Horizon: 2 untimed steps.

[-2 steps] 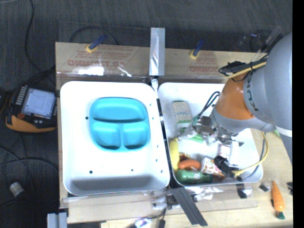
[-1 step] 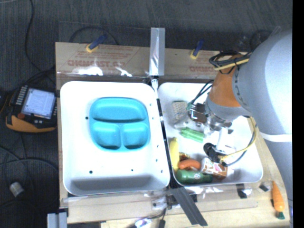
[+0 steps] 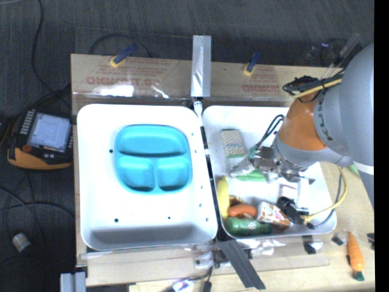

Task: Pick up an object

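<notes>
Tool (image 3: 262, 163) hangs low in the right bin (image 3: 316, 117) over a green object (image 3: 249, 176), grip state unclear to me, and could slip off among crowded toys.

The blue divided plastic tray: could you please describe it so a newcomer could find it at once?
Of the two shallow white bins, take the left-hand bin, away from the grey arm. The blue divided plastic tray lies in its middle, with three compartments, unlike the small toy foods crowding the right-hand bin.
</notes>
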Available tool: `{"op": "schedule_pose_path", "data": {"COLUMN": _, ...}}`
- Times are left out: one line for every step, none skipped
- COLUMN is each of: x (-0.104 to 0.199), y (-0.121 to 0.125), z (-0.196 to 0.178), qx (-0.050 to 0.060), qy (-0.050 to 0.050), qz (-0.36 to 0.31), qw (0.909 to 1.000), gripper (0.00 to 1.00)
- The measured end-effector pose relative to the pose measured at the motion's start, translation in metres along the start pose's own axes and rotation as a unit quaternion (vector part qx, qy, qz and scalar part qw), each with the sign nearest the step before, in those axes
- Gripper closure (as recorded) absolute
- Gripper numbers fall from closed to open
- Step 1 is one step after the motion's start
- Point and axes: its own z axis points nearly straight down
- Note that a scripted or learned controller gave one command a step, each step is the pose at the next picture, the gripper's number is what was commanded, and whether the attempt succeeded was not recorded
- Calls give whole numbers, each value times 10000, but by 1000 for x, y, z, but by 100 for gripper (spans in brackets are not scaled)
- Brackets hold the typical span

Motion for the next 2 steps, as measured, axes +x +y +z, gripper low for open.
{"op": "schedule_pose_path", "data": {"x": 0, "y": -1, "z": -8, "qx": 21, "qy": 6, "qz": 1, "qw": 10000, "gripper": 100}}
{"op": "schedule_pose_path", "data": {"x": 25, "y": 20, "z": -113, "qx": 76, "qy": -21, "qz": 658, "qw": 9978, "gripper": 100}}
